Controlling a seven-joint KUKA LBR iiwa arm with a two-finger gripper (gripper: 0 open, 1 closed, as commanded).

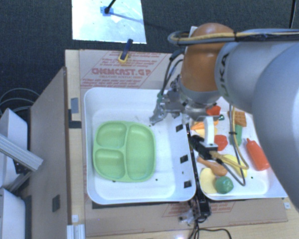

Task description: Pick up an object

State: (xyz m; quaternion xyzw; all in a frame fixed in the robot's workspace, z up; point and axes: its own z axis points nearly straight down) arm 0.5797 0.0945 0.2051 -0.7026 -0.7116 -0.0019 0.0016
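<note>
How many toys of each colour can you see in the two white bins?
Green: 2, the divided plate and a round toy
Red: 2, one roundish toy and a small piece
Orange: 3, a long toy, a block and a brownish toy
Yellow: 1, a banana
Total: 8 clearly seen; the arm may hide more.

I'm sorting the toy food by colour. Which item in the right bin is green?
The round green piece at the near edge of the right bin. The items around it are orange, red or yellow, like the orange carrot-like piece farther right.
</note>
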